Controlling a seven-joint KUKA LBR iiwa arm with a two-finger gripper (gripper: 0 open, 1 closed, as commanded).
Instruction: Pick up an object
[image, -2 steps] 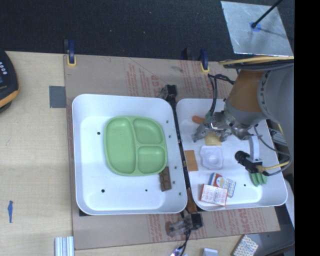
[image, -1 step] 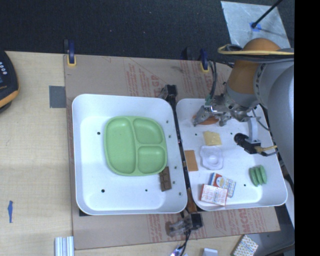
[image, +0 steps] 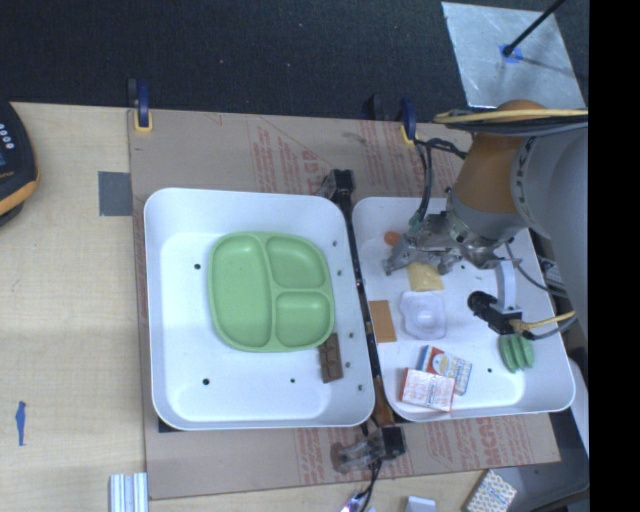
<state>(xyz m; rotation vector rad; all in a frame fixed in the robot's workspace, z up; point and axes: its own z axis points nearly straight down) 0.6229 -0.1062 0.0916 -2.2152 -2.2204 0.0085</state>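
Front edge, right bin (image: 560, 400): small printed packet (image: 436, 379).
Left bin (image: 170, 300): green divided plate (image: 271, 291), centre.
Gripper (image: 424, 255): over yellow block (image: 425, 277); cannot tell its state.

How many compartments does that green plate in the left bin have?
3. The green plate in the left bin has one long compartment down its left side, one at its upper right, and one at its lower right. None look hidden; the plate is unobstructed.
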